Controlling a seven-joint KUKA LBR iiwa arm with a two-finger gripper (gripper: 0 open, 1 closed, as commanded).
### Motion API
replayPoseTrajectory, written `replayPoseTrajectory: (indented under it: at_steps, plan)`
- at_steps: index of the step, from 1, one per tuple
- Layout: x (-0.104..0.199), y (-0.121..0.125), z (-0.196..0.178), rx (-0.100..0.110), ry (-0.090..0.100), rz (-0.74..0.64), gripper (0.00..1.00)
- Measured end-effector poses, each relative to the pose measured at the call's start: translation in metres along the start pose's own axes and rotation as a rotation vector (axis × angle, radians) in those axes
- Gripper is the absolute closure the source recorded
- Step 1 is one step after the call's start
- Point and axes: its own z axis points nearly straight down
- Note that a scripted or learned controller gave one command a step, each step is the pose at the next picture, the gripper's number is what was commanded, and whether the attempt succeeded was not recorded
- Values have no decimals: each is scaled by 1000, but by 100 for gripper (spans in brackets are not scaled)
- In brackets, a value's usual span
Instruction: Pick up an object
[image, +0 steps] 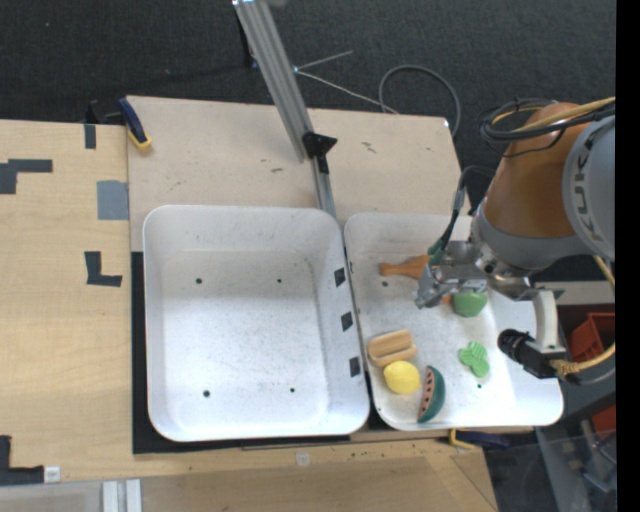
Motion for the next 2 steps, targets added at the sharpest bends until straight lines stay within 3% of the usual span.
replayPoseTrajectory:
  at_steps: [2]
  plan:
    - [105,-19,-11,1,0,-3,100]
